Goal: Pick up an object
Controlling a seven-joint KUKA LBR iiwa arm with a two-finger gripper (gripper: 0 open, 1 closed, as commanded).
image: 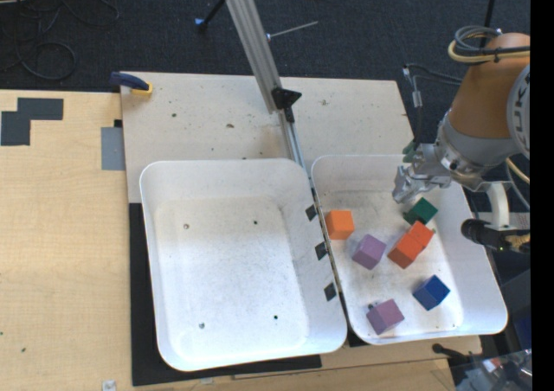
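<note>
Item 1. Green block [423, 210]: lies in the right bin [485, 311], toward its far right part, directly under the pincer [409, 189]. Partly covered by the pincer body, so its full shape is not readable. Judged the likeliest target, since the pincer stands just over it.

Item 2. Pincer: metal, at the end of the grey arm with orange band [485, 108], reaching in from the right. It sits low over the bin, at or just above the green block. Whether it is apart or together cannot be told from this angle; nothing is visibly gripped.

Item 3. Large orange block [410, 245]: tilted, just beside the green block on the near side, possibly touching it. Its closeness may crowd a grasp.

Item 4. Small orange cube [339, 224]: near the bin's left wall, apart from the others.

Item 5. Purple cube [369, 252]: between the two orange pieces.

Item 6. Blue cube [431, 291]: nearer the front, standing alone.

Item 7. Second purple cube [384, 315]: at the front edge region.

Item 8. Left bin [173, 199]: white, speckled, beside the right bin; probably the drop side.

Item 9. Table [199, 117]: carries both bins; a slanted aluminium rail [253, 39] rises from its far side.
</note>
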